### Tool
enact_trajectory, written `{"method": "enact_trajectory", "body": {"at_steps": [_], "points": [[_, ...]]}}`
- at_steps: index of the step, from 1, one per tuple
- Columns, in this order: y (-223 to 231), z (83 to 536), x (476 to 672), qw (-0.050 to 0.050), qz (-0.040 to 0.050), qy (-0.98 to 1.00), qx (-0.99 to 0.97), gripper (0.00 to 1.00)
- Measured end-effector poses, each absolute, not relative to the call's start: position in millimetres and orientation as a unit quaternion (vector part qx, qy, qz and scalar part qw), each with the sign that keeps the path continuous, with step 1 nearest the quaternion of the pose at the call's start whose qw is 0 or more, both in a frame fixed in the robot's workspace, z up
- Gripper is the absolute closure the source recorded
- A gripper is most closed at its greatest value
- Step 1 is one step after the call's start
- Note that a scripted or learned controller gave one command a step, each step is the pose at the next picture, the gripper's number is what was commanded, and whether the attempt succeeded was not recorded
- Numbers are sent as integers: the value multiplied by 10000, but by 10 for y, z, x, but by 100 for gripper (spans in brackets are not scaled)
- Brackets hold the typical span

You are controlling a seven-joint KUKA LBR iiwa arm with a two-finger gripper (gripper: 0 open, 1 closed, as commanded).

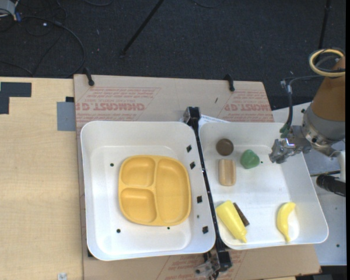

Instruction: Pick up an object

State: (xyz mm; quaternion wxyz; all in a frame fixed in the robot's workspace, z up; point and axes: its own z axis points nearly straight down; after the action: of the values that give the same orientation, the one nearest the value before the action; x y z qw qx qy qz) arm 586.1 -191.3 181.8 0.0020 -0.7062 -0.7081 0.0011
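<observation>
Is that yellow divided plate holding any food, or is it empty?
Empty. The yellow plate lies flat in the left bin, and all of its compartments show only bare yellow surface.

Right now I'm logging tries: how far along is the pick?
Nothing is picked yet. The end effector hangs at the right bin's far right edge, near the green object; banana, tan block and brown ball lie untouched. Grasp and lift remain.
</observation>
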Motion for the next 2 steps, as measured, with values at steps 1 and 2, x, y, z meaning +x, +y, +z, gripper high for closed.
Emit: {"method": "enact_trajectory", "body": {"at_steps": [1, 2], "points": [[-1875, 2232, 5918, 11, 7, -7083, -7059, 100], [-1401, 2204, 5995, 36, 17, -7088, -7054, 100]]}}
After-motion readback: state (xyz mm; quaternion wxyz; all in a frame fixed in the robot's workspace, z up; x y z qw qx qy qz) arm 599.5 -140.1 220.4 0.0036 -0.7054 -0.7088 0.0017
